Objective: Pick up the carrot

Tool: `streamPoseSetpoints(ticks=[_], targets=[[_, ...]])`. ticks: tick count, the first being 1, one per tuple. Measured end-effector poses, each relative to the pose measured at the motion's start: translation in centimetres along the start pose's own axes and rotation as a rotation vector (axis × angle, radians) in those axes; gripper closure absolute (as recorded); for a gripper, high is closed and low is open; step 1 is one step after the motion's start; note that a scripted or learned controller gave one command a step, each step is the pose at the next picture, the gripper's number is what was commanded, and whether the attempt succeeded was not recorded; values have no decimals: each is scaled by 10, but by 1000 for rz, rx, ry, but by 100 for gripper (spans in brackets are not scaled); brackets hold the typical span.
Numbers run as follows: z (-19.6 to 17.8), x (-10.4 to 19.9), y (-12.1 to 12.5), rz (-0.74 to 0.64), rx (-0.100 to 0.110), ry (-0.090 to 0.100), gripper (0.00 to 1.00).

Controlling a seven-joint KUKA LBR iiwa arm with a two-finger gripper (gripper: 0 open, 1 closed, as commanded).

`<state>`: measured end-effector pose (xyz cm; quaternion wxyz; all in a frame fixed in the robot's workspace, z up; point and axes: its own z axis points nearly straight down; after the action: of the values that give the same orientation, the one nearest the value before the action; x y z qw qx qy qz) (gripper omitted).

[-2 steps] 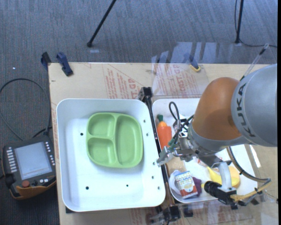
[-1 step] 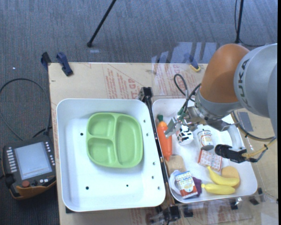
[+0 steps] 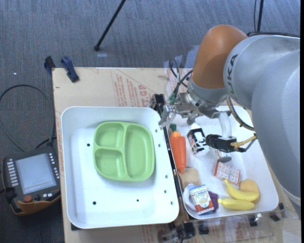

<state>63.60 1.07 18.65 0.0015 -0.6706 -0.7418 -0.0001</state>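
Grey carpet [image 3: 30, 29] surrounds the cardboard-topped bench [image 3: 106, 87]; the end effector's [image 3: 168, 116] grip state cannot be told.

arm [image 3: 263, 70]: huge, cut off at right edge, blocks right bin's [image 3: 266, 176] far side
gripper [image 3: 173, 114]: fingers too small and cluttered to read
juice carton [image 3: 202, 197]: label too blurry

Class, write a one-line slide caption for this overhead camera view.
Gripper poised above the carrot in the right bin; green tray in the left.
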Motion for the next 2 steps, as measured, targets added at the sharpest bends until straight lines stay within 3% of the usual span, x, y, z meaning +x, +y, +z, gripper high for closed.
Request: streamPoseSetpoints(ticks=[1,2], targets=[[1,0,-84,123,7,0,0],[0,-43,-38,87,1,-3,0]])
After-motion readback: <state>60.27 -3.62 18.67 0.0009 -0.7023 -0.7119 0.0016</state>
